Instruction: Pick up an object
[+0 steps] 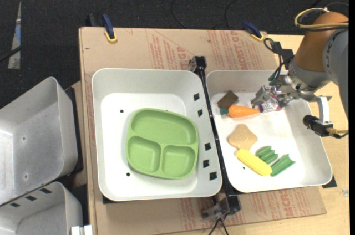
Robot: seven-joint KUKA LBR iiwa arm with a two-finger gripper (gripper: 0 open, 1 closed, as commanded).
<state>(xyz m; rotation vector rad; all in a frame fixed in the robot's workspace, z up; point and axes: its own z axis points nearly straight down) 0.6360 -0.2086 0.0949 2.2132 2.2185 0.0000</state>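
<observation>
Claw (pixel 267 100) blurred beside carrot (pixel 243 112), fingertips hard to distinguish.

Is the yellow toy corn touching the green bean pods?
Touching: the camera view shows the yellow toy corn lying against the green bean pods, no gap between.

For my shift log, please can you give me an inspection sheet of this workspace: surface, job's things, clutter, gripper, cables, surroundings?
Surface: cardboard-covered bench bearing left bin and right bin.
Job's things: in the right bin, carrot, brown piece, toast, corn, green beans.
Clutter: green divided plate in the left bin.
Gripper: gripper low over the right bin's far side, beside the carrot; finger state unclear.
Cables: black cables on the floor beyond the bench.
Surroundings: dark floor; grey tubs at left.
</observation>
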